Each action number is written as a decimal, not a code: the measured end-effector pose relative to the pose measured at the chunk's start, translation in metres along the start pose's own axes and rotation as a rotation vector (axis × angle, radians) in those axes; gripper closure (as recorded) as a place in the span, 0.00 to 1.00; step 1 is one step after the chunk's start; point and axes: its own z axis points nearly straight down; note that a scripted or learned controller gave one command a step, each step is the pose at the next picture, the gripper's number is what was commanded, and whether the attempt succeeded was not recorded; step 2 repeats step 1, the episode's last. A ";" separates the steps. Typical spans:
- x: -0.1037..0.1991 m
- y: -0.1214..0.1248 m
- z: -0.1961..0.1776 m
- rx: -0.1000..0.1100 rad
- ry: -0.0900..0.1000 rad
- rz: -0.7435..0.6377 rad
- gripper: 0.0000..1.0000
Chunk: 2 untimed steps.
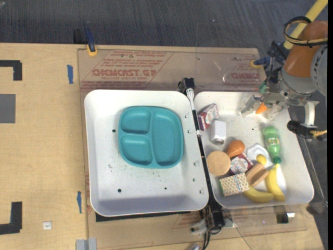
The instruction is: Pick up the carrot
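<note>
the banana [269, 187] lay at the lower right among crowded food. at the upper right, my gripper [261, 106] grasped the carrot [261, 108] by a small orange sliver; i judged such a thin hold could slip.

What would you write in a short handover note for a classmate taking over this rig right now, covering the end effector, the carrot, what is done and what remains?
End effector: over the back right corner of the right bin, with a small orange piece, apparently the carrot, between its fingers.
Other food, including a banana and a green bottle, lies in the same bin. The left bin holds a teal divided plate.
Done: the carrot seems gripped.
Left: confirm the grip is secure and lift clear.
</note>
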 end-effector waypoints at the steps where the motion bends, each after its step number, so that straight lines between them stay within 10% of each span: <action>1: 0.001 0.001 0.010 -0.006 0.012 0.116 0.00; 2: 0.001 0.001 0.010 -0.006 0.012 0.116 0.00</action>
